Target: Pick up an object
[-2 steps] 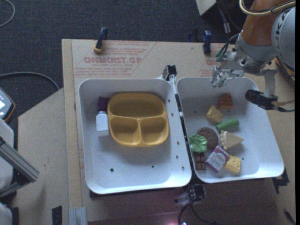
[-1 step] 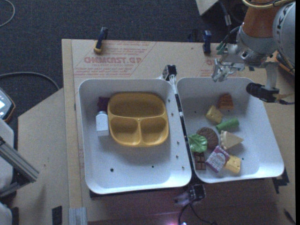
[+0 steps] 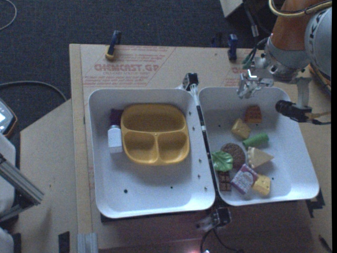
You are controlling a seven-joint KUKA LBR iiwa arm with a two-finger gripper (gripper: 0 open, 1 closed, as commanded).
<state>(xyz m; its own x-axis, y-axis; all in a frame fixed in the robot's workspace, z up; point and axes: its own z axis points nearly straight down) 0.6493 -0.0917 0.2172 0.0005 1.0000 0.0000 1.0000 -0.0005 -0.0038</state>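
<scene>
Arm enters from right; gripper (image 3: pixel 247 90) hangs over the far edge of the right bin (image 3: pixel 295 183), near its back wall. Fingers too small and blurred to read: cannot tell whether spread or pressed together. Nothing seen between them.

Right bin contents, grouped toward its middle and near side: brown waffle (image 3: pixel 253 114) just below the gripper, yellow cheese wedge (image 3: pixel 240 128) beside it, green pepper (image 3: pixel 256 139), brown cookie (image 3: pixel 233 153), leafy green (image 3: pixel 222 161) touching the cookie, pale wedge (image 3: pixel 259 156), pink-and-white packet (image 3: pixel 243 179), chocolate bar (image 3: pixel 225 182), yellow block (image 3: pixel 262 185) at the near edge.

Left bin (image 3: pixel 137 194): yellow divided tray (image 3: pixel 155 133) in the centre, white bottle (image 3: pixel 115 139) touching its left side, dark purple item (image 3: pixel 116 114) behind the bottle.

Both bins sit side by side on the tabletop (image 3: pixel 84 67).
</scene>
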